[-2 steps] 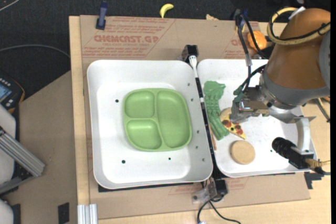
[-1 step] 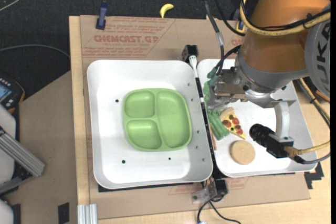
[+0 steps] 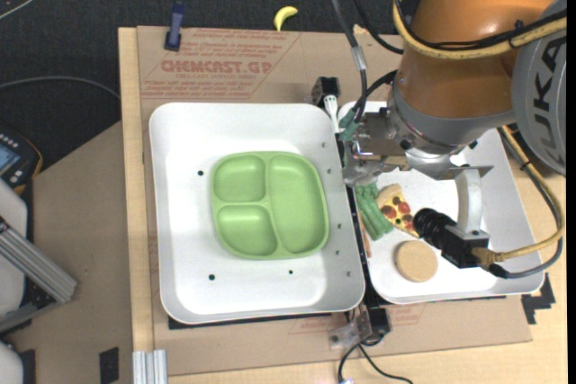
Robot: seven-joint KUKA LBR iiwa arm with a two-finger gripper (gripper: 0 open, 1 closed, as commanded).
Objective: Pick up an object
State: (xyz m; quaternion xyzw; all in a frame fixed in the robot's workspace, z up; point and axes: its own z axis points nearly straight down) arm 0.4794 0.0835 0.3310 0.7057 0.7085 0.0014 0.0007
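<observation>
In the right bin (image 3: 517,193), a green toy (image 3: 370,213) lies against the left wall, and a toy pizza slice (image 3: 394,206) lies beside it on its right. A round tan disc (image 3: 417,263) rests nearer the front. My gripper (image 3: 362,165) hangs low over the bin's left edge, just above the green toy's far end. The grey and orange wrist hides much of the bin's back half. A green divided plate (image 3: 269,203) sits in the middle of the left bin (image 3: 180,139).
Both bins stand on a brown board. A small yellow banana-shaped thing (image 3: 285,15) and a blue object (image 3: 175,27) lie at the board's far edge. Cables run behind the bins.
</observation>
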